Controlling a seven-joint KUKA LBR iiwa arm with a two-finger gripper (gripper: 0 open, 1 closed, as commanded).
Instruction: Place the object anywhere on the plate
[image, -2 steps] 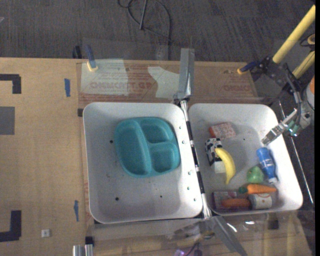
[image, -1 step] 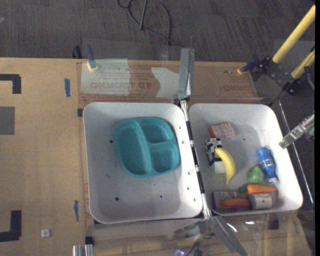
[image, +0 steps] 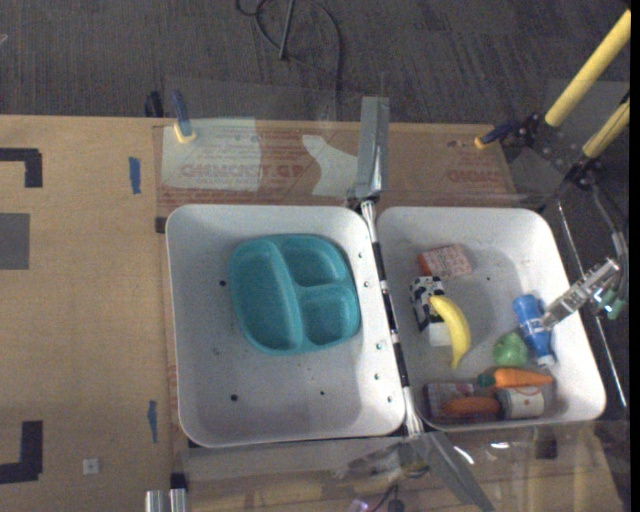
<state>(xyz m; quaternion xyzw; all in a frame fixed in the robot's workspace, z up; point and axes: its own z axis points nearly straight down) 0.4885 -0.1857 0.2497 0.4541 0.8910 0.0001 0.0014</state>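
A teal divided plate (image: 295, 292) lies in the left bin (image: 200, 380), towards its back, with nothing on it. The right bin (image: 500, 230) holds the loose objects: a yellow banana (image: 455, 328), a blue bottle (image: 535, 345), a green round item (image: 510, 350), a carrot (image: 520, 378), a pink box (image: 446, 262) and a black-and-white toy (image: 426, 297). My gripper (image: 550, 317) reaches in from the right edge, low over the right bin, with its tip at the upper part of the blue bottle. Nothing can be seen held in it.
A small can (image: 525, 403) and an orange item (image: 470, 407) in a clear tray lie at the right bin's front wall. A metal divider (image: 385, 300) runs between the bins. Yellow-handled clamps (image: 585, 70) stand at the back right.
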